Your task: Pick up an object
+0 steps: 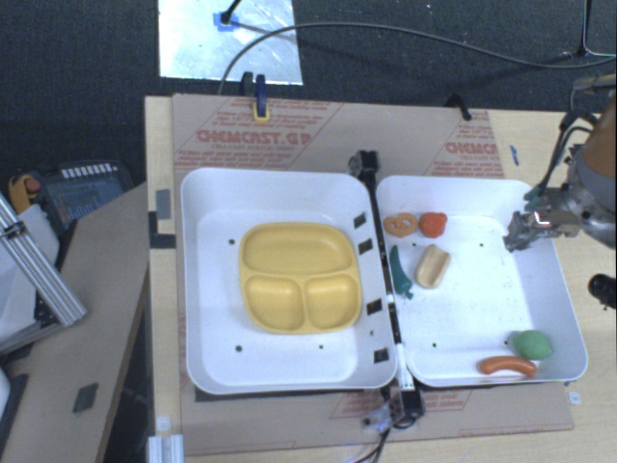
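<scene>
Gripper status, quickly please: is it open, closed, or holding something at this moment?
Gripper: above the right bin's far right edge; open or closed cannot be told, and no object is seen between its fingers.

A yellow plate (294,289) with three parts is sitting in the left bin (207,210). A shiny metal sheet (193,27) is lying on the dark floor.

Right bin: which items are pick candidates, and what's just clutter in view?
Job-relevant:
end effector above the right bin
pretzel
tomato
bread roll
green pepper strip
green ball
sausage

Lying about:
yellow divided tray in the left bin
cables
blue clamp
</scene>
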### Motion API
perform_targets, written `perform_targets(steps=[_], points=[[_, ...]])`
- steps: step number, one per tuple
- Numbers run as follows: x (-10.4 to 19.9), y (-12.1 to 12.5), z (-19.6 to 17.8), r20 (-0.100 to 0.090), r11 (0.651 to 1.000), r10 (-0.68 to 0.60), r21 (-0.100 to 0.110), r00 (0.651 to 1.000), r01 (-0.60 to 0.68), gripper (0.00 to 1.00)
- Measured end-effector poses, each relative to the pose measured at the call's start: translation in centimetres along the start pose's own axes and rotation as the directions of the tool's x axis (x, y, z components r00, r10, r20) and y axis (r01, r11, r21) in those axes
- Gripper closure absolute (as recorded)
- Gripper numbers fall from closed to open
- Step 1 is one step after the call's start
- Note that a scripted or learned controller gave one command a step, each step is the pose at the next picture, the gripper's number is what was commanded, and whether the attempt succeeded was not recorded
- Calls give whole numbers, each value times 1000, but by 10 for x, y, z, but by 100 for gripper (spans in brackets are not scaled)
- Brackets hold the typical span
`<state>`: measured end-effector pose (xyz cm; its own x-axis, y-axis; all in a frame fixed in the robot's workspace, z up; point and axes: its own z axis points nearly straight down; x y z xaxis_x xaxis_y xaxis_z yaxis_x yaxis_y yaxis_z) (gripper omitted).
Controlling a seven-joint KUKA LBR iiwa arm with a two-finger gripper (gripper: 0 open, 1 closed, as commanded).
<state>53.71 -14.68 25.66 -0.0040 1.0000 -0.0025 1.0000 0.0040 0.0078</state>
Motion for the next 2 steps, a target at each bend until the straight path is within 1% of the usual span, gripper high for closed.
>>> perform_targets(steps=[1, 2], points=[[52, 14, -6, -3, 1000, -5, 4, 1000, 5, 100], [113, 27, -5, -4, 1000, -6, 4, 1000, 6, 100]])
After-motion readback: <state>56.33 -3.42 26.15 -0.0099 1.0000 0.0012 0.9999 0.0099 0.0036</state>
